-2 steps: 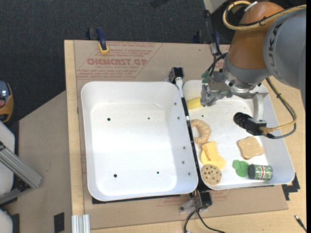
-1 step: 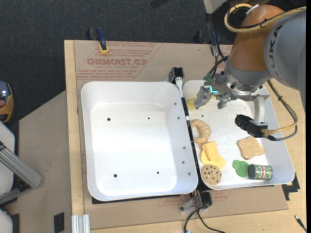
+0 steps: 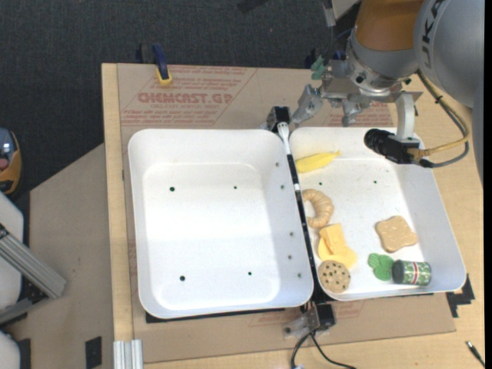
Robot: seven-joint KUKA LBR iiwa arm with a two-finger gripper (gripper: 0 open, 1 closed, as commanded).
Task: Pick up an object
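Camera view from above showed the fingers (image 3: 332, 108) hanging over the far edge of the right bin (image 3: 442, 229), near the corner where the two bins meet. Whether they were open or closed could not be told, since the metal parts under the wrist blurred together, and nothing could be seen between them. Above them rose the grey arm (image 3: 453, 29) with its orange band, coming in from the right, and a black cylinder (image 3: 388, 146) with a cable hung beside the wrist over the right bin's far edge.

All the objects lay in the right bin. A yellow banana (image 3: 317, 161) lay nearest the fingers, close to the bin's far left corner. Further toward the near edge, along the left wall, lay a tan curled pastry (image 3: 318, 207), then a yellow block of cheese (image 3: 336, 244) just beside it, then a round cookie (image 3: 334, 276) at the near left corner. A slice of toast (image 3: 396, 234) lay toward the right side, and at the near edge a small can (image 3: 411, 272) lay on its side, touching a green leaf (image 3: 379, 265).

The left bin (image 3: 146, 206) sat beside it on the brown desk (image 3: 192, 91), their walls touching.
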